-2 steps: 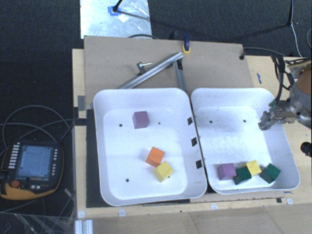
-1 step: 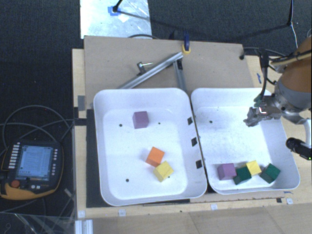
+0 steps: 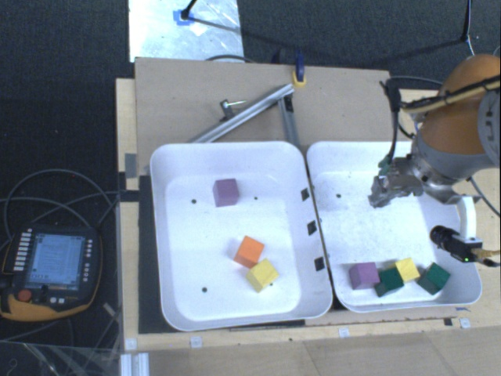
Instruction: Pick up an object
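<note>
Even, diffuse light falls on the bench from above, and the two white bins (image 3: 235,159) come out bright, nearly washed out on their floors. Shadows are soft and short; each block, such as the orange block (image 3: 249,250), casts only a faint smudge beside it. A foil sheet (image 3: 185,18) at the top glares white. The dark carpet (image 3: 55,77) looks grainy. Focus is mildly soft throughout, with fine detail smeared.

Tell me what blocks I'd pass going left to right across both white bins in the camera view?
purple block → orange block → yellow block → second purple block → dark green block → small yellow block → last green block
</note>
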You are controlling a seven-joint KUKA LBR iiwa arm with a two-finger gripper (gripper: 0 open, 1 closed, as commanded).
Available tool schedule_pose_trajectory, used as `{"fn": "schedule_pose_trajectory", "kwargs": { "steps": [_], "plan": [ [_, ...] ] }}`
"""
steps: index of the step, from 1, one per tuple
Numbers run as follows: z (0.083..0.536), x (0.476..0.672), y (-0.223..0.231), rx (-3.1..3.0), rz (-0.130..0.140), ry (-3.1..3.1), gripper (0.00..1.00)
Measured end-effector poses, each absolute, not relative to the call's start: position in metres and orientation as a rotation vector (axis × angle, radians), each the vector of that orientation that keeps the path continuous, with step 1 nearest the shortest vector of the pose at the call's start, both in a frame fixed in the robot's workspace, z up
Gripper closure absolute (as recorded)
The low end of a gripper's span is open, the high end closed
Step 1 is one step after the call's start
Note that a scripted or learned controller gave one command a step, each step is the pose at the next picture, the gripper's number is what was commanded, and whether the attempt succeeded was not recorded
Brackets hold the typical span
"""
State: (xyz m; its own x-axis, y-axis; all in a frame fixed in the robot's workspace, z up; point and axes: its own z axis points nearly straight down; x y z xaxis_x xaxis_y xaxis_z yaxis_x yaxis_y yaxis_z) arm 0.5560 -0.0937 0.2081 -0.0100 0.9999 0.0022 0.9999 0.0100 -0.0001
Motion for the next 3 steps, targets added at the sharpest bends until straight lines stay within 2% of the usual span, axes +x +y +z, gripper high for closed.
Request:
{"fn": "schedule_pose_trajectory", "kwargs": {
  "steps": [1, 2, 3],
  "plan": [
    [0.209, 0.548, -0.038, -2.208, -0.003, -2.233, 1.0],
    [0.224, 0.549, 0.019, -2.207, -0.007, -2.236, 1.0],
    [0.22, 0.549, 0.081, -2.207, -0.005, -2.234, 1.0]
  ]
}}
